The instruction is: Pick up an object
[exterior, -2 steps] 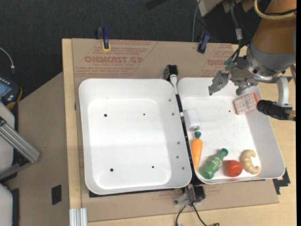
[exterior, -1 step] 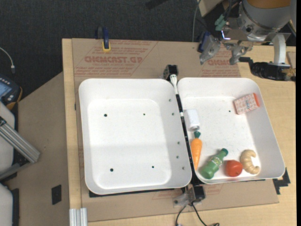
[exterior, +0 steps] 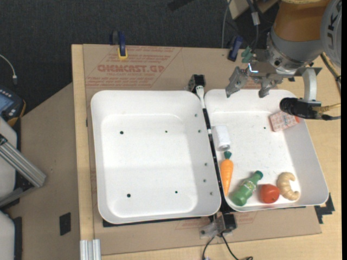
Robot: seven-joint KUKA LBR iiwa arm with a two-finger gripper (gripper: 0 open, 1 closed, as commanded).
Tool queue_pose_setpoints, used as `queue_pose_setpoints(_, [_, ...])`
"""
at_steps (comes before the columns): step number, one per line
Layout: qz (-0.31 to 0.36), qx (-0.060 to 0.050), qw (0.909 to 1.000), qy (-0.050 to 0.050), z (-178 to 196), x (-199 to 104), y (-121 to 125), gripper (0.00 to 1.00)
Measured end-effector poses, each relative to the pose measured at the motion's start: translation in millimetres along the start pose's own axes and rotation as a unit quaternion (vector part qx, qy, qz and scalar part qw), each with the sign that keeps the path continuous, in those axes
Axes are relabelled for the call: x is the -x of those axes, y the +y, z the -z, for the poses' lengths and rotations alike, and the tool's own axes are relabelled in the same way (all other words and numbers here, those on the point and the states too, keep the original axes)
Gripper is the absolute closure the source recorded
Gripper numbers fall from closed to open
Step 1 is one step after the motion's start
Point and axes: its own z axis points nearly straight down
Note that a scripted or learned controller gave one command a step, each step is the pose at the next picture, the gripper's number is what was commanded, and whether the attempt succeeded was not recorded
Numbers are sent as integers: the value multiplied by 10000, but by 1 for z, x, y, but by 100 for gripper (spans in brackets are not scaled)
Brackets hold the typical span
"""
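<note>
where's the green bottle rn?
In the camera view, the green bottle lies tilted near the front edge of the right bin, between the carrot and the red tomato.

Smooth, glossy white plastic bins (exterior: 146, 104) on matt brown cardboard (exterior: 146, 64) — the green bottle (exterior: 245, 189) shiny plastic

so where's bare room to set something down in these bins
The left bin is bare across its floor. In the right bin, the middle patch between white tube and pink packet is free. Crowded along its near edge: carrot, green bottle, tomato, croissant.
</note>
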Motion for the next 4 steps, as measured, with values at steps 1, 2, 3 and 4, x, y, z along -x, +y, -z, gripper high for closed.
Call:
queue_pose_setpoints(1, [37, 79, 10000, 6, 48, -49, 7, 0])
queue_pose_setpoints(2, [5, 23, 10000, -2, 25, -45, 15, 0])
queue_pose_setpoints(3, [-2, 24, 10000, -5, 4, -30, 28, 0])
queue_pose_setpoints(4, [-5, 30, 10000, -7, -25, -2, 50, 0])
